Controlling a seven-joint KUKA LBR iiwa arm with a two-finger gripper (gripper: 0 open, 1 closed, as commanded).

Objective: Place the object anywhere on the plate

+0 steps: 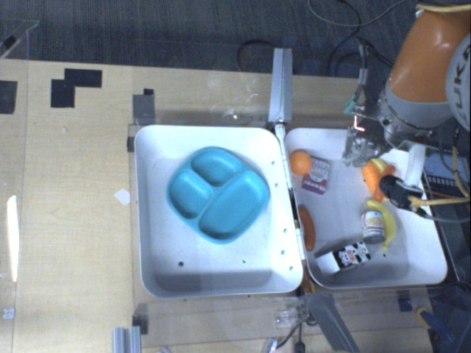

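Note:
A blue plate (218, 193) with three compartments lies in the left bin (158, 271). The right bin (430, 263) holds several small items: an orange ball (299, 162), a purple packet (318, 176), an orange carrot-like piece (373, 175), a yellow banana (388, 223) beside a small can (372, 230), a brown sausage (307, 227) and a black-and-white box (350, 256). My gripper (358, 151) hangs over the back of the right bin, just left of and above the carrot-like piece. Nothing is seen held in it.
A metal divider rail (280, 87) runs between the two bins at the back. Cables (416, 201) trail from the arm over the right bin's right side. The arm's orange band (430, 46) looms at the upper right.

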